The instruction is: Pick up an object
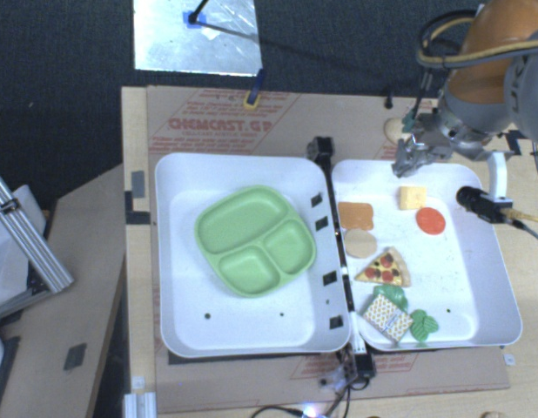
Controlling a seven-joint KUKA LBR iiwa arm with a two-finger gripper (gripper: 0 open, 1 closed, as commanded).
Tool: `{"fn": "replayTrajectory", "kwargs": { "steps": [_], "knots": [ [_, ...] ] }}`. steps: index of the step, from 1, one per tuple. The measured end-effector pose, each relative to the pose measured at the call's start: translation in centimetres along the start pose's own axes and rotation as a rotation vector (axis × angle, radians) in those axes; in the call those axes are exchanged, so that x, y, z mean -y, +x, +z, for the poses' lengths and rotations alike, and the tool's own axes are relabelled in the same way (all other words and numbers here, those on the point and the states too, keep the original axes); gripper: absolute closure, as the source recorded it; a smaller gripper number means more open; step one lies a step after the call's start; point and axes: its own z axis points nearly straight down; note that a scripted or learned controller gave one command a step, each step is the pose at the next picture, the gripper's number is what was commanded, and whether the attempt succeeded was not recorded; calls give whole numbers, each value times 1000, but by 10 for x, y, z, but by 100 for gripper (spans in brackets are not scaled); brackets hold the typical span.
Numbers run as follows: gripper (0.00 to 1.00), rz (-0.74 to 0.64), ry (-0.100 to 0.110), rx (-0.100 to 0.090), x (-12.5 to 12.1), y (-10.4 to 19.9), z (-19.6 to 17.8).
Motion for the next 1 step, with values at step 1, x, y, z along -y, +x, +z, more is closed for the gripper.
{"fn": "replayTrajectory", "kwargs": {
  "steps": [1],
  "knots": [
    [100, 2, 1, 1, -27, 30, 18]
  ]
}}
